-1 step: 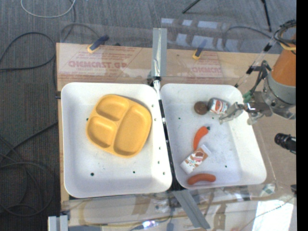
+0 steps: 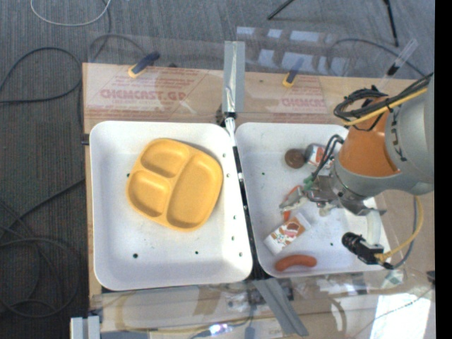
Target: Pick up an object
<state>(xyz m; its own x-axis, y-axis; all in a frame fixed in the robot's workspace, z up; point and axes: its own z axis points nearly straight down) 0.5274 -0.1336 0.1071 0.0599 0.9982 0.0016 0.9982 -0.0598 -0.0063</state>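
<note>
Down in the right bin (image 2: 268, 147) your gripper (image 2: 311, 191) sits low among the clutter, and honestly you can't tell how it's set from up here. Just beside it you've got a small red-and-white carton (image 2: 286, 233), a sausage (image 2: 296, 263) and a brown disc (image 2: 294, 158). Over in the left bin (image 2: 113, 260) lies a yellow divided tray (image 2: 175, 183).
</note>
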